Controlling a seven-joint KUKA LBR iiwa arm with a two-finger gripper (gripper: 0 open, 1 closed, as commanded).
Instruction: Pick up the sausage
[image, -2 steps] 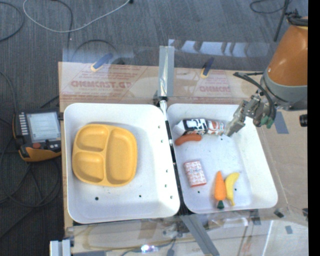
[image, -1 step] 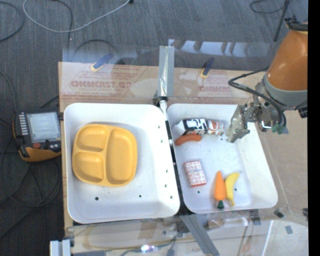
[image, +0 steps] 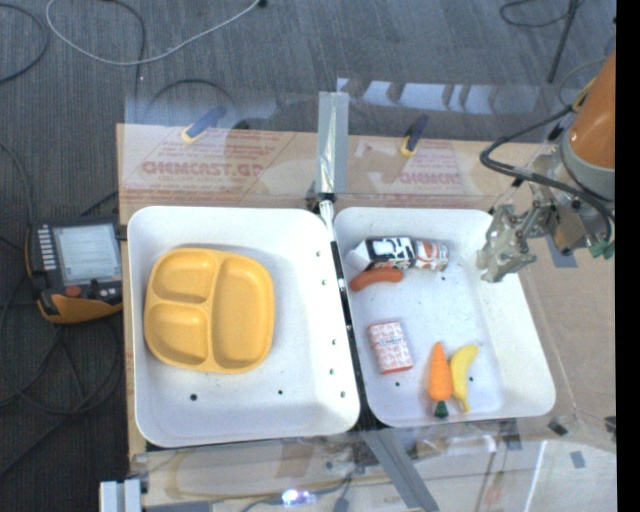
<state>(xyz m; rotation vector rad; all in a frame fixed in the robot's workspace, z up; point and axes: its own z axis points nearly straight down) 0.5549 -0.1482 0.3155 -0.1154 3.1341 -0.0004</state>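
Orange-red sausage (image: 376, 278) lies touching a black-white bottle (image: 405, 253), pink box (image: 390, 346) nearby; whether the jaws are spread, I cannot tell.

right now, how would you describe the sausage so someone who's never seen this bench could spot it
Look in the right-hand white bin, at its upper left part near the divider between the bins. The sausage lies just below a black and white can on its side. It is the small reddish-orange curved link, smooth and plain, unlike the carrot with its green tip.

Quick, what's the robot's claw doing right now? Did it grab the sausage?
Gripper: above the right bin's edge, holding nothing; open or shut cannot be told.
Sausage: lying in the right bin, not grabbed.
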